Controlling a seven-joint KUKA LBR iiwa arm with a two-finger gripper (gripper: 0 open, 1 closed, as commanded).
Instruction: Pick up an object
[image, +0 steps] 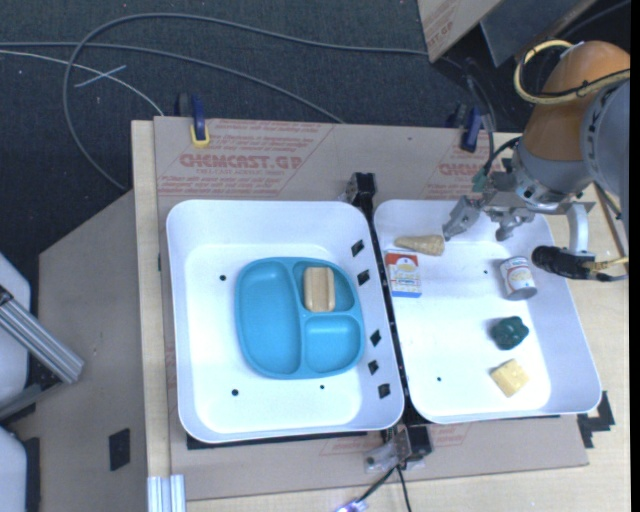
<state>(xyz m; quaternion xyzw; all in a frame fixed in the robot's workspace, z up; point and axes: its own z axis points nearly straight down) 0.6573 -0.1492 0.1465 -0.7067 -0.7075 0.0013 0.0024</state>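
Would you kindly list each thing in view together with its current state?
gripper: open, holding nothing, above right bin
cone: lying flat
carton: lying flat
can: on its side
green object: resting
yellow block: resting
bread piece: in blue tray

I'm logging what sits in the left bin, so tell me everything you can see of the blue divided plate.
The blue divided plate is a rounded, turquoise tray, plastic by its look, with raised ridges parting it into three compartments: one large on the left, two smaller on the right. It lies flat, right way up, near the middle of the left bin, resting on the bin's white floor. A tan, bread-like block lies in its upper right compartment.
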